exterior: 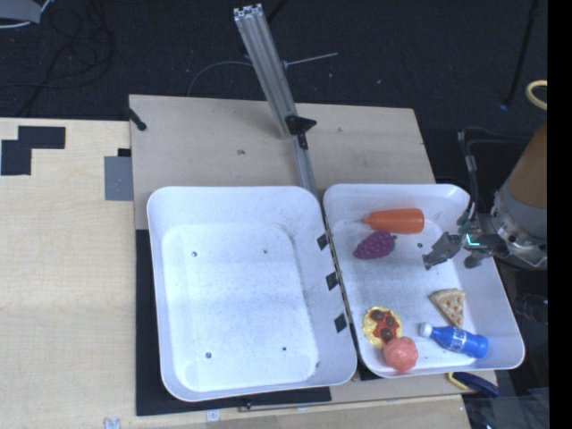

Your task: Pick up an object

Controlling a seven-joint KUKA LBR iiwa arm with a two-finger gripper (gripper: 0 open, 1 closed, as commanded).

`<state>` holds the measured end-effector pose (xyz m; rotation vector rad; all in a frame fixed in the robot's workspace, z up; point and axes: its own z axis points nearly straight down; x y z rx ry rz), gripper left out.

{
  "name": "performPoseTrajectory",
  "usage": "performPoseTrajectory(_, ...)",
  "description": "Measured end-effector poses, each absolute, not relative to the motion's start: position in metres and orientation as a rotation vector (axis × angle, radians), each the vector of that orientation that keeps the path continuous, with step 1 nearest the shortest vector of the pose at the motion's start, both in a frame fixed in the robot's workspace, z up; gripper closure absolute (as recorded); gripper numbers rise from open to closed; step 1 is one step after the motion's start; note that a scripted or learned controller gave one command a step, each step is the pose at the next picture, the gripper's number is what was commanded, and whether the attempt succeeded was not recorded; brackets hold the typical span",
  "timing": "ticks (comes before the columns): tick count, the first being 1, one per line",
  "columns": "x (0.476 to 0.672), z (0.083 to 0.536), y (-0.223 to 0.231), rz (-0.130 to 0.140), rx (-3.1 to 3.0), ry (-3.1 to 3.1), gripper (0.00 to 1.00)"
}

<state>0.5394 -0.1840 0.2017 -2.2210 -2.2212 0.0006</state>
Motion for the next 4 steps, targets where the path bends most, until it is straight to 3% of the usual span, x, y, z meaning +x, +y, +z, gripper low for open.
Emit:
performPoseTrajectory(1, 0.539, 0.202, -0.184, 0.001, -2.221, -2.221, 0.00)
performPoseTrajectory(3, 0.532, 0.090, -0.184, 0.002, -2.220, -2.221, 0.00)
performPoseTrajectory(4, 0.533, 0.102, -0.185, -0.002, -2.224, -2.221, 1.00)
